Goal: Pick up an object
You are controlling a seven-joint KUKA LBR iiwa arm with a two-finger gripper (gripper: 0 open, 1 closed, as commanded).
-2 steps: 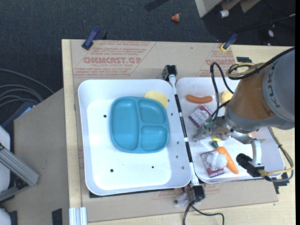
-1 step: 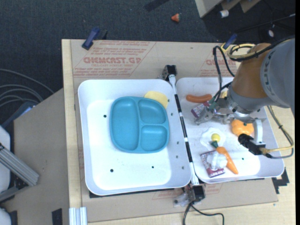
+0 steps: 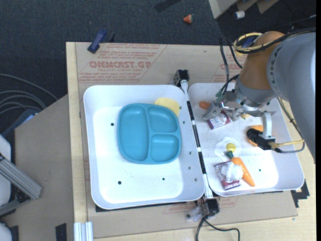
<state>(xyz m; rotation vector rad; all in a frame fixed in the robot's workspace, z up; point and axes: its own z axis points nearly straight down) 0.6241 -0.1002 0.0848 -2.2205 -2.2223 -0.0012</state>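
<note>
My gripper (image 3: 222, 110) hangs low over the back of the right bin (image 3: 288, 172), under the orange band of the arm. Just below it a small maroon and white packet (image 3: 218, 122) lies on the bin floor, touching or nearly touching the gripper. A small orange piece (image 3: 203, 105) lies to the gripper's left. Nearer the front are a toy fried egg (image 3: 228, 146), a toy carrot (image 3: 244, 169) and a second maroon packet with something white on it (image 3: 228, 175).
The left bin (image 3: 100, 134) holds a blue divided plate (image 3: 149, 133), with a yellow object (image 3: 168, 104) at the plate's far edge. The ridge where the two bins meet (image 3: 193, 129) runs just left of the gripper. An orange item (image 3: 255, 130) lies by the wrist.
</note>
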